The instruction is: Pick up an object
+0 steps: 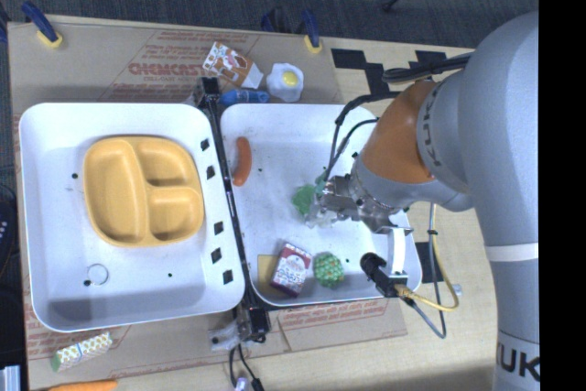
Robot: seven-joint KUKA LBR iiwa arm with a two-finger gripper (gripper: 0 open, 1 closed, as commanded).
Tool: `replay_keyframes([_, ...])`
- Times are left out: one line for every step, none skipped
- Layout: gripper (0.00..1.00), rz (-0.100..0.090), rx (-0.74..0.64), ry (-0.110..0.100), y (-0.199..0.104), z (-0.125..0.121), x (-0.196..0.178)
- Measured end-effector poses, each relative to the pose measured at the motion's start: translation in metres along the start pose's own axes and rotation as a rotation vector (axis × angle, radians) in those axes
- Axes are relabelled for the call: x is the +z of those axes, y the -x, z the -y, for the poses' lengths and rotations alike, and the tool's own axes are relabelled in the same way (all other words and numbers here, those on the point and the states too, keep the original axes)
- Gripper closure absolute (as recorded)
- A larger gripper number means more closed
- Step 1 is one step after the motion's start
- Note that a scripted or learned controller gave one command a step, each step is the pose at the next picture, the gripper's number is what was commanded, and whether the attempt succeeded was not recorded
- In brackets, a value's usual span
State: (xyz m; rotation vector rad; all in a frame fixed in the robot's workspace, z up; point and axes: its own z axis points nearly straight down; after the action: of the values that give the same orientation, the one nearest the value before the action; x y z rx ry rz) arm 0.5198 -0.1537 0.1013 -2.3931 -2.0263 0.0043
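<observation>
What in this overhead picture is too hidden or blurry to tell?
- Gripper: blurred and partly under the wrist; whether it holds the green object is unclear.
- Red box: label too small to read.
- Orange item: cut off by the bottom edge.
- Right bin: far side hidden by the arm.

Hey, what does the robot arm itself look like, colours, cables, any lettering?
The arm is bulky, rounded and grey, with an orange band above the wrist. Thin black cables loop beside the band toward the metal pincer. Part of white lettering shows low on the arm.
</observation>
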Motion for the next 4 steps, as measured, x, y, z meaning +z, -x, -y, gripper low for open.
replay_keyframes([0.00,0.000,-0.001,0.000,0.000,0.000,0.000])
replay_keyframes([0.00,0.000,-0.070,0.004,-0.008,-0.041,0.009])
replay_keyframes([1.00,-0.016,-0.081,0.005,-0.017,-0.043,-0.003])
replay_keyframes([0.00,-0.007,-0.077,0.001,-0.011,-0.041,-0.002])
